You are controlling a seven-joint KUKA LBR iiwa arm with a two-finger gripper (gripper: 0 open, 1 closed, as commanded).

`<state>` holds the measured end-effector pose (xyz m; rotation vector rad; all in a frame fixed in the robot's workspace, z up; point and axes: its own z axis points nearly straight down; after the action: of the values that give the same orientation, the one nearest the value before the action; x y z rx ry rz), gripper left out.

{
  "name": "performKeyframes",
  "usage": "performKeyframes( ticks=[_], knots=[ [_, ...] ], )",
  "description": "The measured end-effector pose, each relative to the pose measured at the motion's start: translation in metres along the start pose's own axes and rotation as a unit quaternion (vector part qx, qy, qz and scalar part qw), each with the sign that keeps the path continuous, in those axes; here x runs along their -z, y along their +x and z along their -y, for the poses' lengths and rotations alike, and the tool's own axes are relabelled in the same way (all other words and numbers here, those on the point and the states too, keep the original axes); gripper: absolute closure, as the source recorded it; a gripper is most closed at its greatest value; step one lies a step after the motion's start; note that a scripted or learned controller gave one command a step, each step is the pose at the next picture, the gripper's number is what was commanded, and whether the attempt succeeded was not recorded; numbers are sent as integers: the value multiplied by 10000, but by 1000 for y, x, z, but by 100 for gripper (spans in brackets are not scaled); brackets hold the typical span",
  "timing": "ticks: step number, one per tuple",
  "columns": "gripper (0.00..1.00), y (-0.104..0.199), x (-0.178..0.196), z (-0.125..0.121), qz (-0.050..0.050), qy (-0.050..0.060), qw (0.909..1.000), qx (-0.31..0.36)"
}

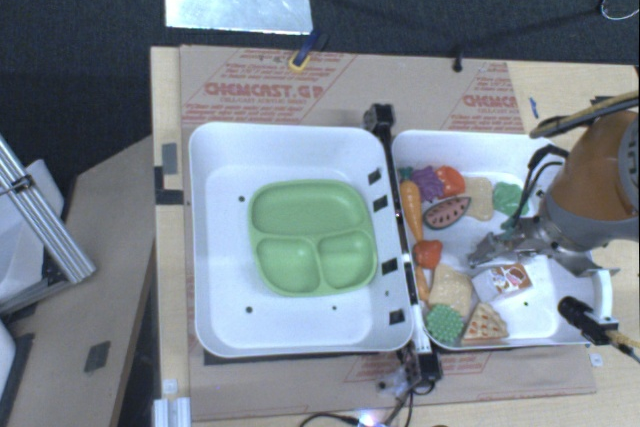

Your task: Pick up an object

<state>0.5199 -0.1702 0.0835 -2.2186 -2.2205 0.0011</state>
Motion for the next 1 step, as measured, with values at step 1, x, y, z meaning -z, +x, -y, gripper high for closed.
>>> performKeyframes(
  ticks=[1],
  knots=[
    [100, -1, 13, -1, 11, -27, 10000, 1]
  ],
)
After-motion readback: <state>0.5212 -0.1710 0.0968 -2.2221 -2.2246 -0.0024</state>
